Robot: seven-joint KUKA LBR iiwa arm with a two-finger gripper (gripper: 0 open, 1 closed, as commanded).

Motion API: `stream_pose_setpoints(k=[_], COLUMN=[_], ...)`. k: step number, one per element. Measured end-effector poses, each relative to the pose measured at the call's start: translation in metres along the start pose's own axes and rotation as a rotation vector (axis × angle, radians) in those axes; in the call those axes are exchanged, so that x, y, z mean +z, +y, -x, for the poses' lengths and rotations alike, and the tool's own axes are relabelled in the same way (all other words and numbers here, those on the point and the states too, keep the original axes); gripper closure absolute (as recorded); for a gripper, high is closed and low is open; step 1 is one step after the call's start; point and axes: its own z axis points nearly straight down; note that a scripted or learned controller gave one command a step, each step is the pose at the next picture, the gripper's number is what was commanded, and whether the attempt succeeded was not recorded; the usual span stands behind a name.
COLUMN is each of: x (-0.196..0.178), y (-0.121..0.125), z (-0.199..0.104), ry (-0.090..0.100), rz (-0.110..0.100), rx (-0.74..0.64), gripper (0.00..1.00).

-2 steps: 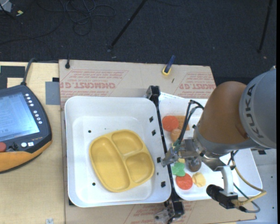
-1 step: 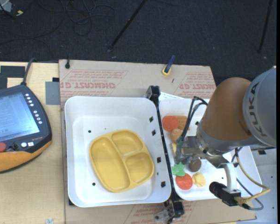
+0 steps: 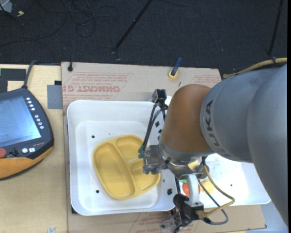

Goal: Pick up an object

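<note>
- Grey arm (image 3: 247, 120), orange band above its wrist, looms over the inner edges of both bins
- pincer (image 3: 148, 168) sits over the right rim of the yellow divided plate (image 3: 114, 169); spread or pressed together, I cannot tell
- plate lies toward the left bin's (image 3: 77, 149) lower right corner
- right bin (image 3: 245, 186) adjoins

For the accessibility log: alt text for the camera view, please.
A grey arm with an orange band reaches in from the right, its wrist over the edge of a yellow divided plate in the left white bin. A pendant lies on the bench left of it.
</note>
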Motion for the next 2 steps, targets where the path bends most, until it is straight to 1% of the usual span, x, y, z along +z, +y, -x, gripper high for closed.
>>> stream_pose_setpoints(k=[1, 2], x=[-0.001, -0.083], y=[0.000, 0.019], z=[0.046, 0.023], ry=[-0.004, -0.001], rz=[-0.001, 0.009], rx=[0.013, 0.007], gripper=[1.00, 1.00])
